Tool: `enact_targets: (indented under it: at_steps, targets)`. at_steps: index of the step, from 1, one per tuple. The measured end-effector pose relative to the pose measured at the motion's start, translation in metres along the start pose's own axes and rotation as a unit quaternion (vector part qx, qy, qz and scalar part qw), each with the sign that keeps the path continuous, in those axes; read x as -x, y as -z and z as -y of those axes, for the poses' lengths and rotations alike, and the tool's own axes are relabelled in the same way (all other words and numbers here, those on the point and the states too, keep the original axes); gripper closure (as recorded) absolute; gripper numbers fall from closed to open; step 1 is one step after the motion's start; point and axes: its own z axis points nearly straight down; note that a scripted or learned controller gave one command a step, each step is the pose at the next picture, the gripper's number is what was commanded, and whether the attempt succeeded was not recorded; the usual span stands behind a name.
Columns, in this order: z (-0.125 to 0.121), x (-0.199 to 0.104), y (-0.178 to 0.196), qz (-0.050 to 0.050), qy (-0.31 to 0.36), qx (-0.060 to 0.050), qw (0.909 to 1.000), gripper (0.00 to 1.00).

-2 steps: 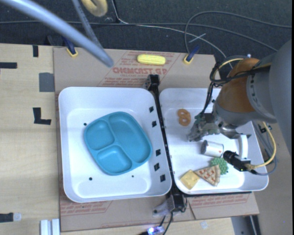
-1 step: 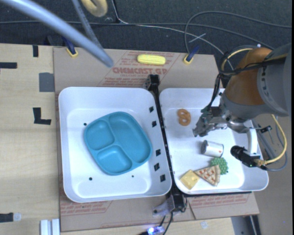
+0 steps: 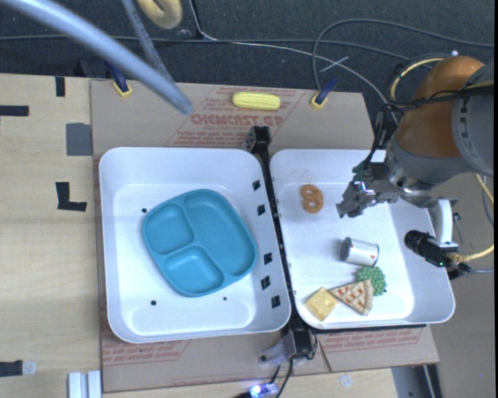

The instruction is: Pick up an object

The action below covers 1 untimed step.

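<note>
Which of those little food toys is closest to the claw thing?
The pretzel, alone at the right bin's top; the cheese, pizza and broccoli cluster lower.

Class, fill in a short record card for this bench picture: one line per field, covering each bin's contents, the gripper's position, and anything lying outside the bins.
left bin: blue divided plate
right bin: pretzel, small can on its side, pizza slice, cheese wedge, broccoli
gripper: over the right bin, right of the pretzel, nothing seen held
outside bins: yellow corn cob on cardboard behind
</note>
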Motion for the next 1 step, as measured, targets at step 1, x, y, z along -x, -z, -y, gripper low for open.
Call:
enact_targets:
  at_steps: [1]
  targets:
    - [-0.0015, 0.0, 0.0531, 0.0, 0.0, 0.001, 1.0, 1.0]
